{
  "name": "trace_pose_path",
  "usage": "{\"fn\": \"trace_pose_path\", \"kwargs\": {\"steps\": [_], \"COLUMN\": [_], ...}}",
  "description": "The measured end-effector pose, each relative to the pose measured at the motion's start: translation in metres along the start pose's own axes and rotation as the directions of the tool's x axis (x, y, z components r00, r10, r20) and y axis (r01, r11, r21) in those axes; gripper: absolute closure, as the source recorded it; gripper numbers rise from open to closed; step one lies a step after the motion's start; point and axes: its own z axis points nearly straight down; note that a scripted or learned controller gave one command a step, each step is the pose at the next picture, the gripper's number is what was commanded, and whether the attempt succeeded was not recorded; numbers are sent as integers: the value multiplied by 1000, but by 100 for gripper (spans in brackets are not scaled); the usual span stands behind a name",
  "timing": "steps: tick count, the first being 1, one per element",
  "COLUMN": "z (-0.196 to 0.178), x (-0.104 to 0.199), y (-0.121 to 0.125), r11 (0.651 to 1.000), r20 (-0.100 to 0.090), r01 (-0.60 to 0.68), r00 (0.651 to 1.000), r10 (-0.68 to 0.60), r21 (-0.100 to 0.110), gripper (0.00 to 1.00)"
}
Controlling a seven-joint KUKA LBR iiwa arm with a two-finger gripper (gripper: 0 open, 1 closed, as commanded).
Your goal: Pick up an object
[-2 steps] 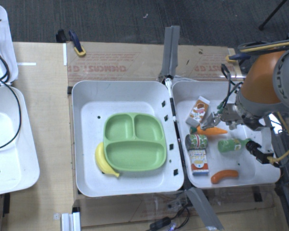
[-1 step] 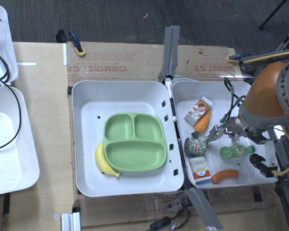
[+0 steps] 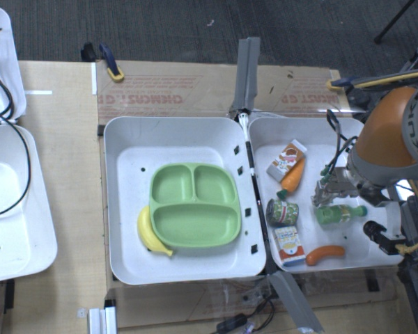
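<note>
In the right bin (image 3: 313,127) lie a carrot (image 3: 292,175), a small carton (image 3: 285,158) beside it, a dark green jar (image 3: 283,212), a juice box (image 3: 288,243), an orange sausage (image 3: 324,254) and a green bottle (image 3: 340,214). My gripper (image 3: 325,192) hangs low over the bin's right half, just above the left end of the green bottle. The arm with its orange band (image 3: 390,134) comes in from the right. Nothing shows between the fingers.
The left bin (image 3: 125,186) holds a green divided plate (image 3: 195,206) with a banana (image 3: 150,232) against its left side. A grey divider post (image 3: 247,75) stands between the bins at the back. White trays lie at the far left.
</note>
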Motion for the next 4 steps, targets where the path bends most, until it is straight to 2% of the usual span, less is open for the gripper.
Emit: {"fn": "trace_pose_path", "kwargs": {"steps": [1, 2, 3, 4], "z": [0, 7, -1, -1], "x": [0, 35, 35, 35], "y": [0, 91, 91, 91], "r11": [1000, 997, 997, 997], "r20": [0, 1, 4, 4], "r01": [0, -80, -77, -77], "r00": [1000, 997, 997, 997], "r10": [0, 80, 77, 77], "r21": [0, -2, -1, 0], "gripper": [0, 0, 100, 0]}}
